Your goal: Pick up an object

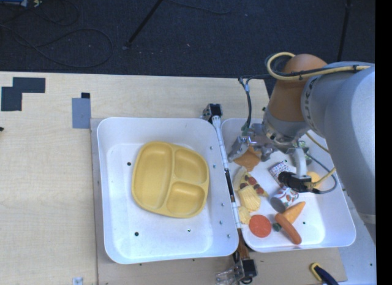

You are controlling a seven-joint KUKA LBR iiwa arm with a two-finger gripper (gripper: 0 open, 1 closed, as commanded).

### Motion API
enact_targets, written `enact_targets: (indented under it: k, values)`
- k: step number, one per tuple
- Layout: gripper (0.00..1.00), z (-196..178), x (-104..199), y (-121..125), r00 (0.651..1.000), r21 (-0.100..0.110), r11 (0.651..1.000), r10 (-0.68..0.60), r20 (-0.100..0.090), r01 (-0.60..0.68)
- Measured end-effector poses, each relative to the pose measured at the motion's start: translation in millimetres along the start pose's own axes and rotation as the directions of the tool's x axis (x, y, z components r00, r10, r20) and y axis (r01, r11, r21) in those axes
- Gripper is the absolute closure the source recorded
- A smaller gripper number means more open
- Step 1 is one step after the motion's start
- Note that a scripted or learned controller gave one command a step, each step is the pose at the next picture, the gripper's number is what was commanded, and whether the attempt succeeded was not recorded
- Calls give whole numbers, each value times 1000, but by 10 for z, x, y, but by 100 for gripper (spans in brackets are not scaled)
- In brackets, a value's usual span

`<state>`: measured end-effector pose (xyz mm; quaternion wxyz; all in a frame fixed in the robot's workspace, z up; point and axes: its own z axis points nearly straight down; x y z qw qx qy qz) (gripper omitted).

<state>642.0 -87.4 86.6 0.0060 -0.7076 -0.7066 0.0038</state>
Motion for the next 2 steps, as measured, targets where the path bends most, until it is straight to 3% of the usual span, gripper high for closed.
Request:
enact_targets:
  k: [1, 2]
  values:
    - [100, -87, -5, -9, 1000, 8, 1000, 1, -1, -1]
    - [100, -989, 312, -425, 1000, -9, 1000, -3, 2, 3]
